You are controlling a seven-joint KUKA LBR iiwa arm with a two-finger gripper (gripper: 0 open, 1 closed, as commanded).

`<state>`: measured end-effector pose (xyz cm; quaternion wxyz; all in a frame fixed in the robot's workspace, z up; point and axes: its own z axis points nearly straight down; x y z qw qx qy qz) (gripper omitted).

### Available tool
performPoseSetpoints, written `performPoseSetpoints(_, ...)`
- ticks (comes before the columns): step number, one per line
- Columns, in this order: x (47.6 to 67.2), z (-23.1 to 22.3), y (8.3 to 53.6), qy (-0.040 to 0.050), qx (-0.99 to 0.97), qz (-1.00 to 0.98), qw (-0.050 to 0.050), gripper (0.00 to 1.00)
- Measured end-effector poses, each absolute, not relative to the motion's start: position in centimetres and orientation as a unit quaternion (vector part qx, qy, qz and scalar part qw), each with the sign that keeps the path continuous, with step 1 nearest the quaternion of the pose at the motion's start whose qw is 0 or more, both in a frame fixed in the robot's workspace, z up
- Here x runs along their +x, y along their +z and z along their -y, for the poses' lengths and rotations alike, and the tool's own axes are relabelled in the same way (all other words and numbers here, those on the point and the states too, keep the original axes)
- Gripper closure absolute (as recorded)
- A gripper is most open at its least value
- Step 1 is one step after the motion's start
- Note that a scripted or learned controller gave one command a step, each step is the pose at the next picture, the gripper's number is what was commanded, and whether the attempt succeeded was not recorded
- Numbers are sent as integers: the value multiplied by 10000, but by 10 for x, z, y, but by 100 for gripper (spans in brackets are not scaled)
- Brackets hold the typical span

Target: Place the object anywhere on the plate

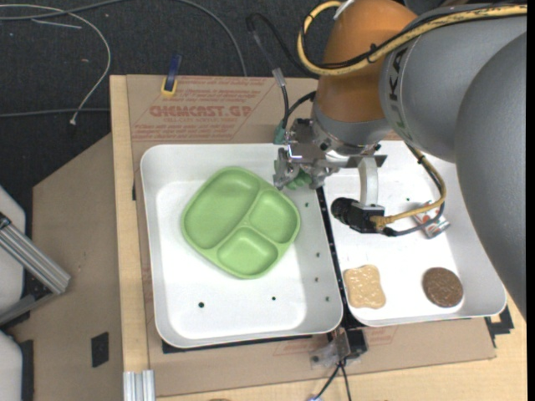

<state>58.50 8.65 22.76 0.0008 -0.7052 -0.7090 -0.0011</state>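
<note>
Nearest the camera, in the right bin (415, 315), lie two flat items: a tan biscuit (364, 286) by the bin's left wall and a round brown cookie (442, 286) well apart from it towards the right. The task names no item, so I take either as the object. Both rest flat on the bin floor, untouched.

Handling, as a judgement: each looks thin, light and stiff, with little height to catch. I would close across the narrow width at the edges, low to the floor. The biscuit sits near the wall, which may crowd one side; the cookie has clearer room but a round rim that could slip.

Next, in the left bin (167, 249), the green plate (241, 221) lies flat and tilted in plan, with three compartments, all bare.

Beyond it, my gripper (294, 174) hangs at the plate's far right rim, beside the seam between the bins. Whether it is clenched or released, I cannot tell; something greenish shows there, too small to identify.

Farthest, printed cardboard (201, 107) lies under the bins.
</note>
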Motion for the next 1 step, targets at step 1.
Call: performPoseSetpoints(1,575,-136,235,-13,-7050,7092,8,100)
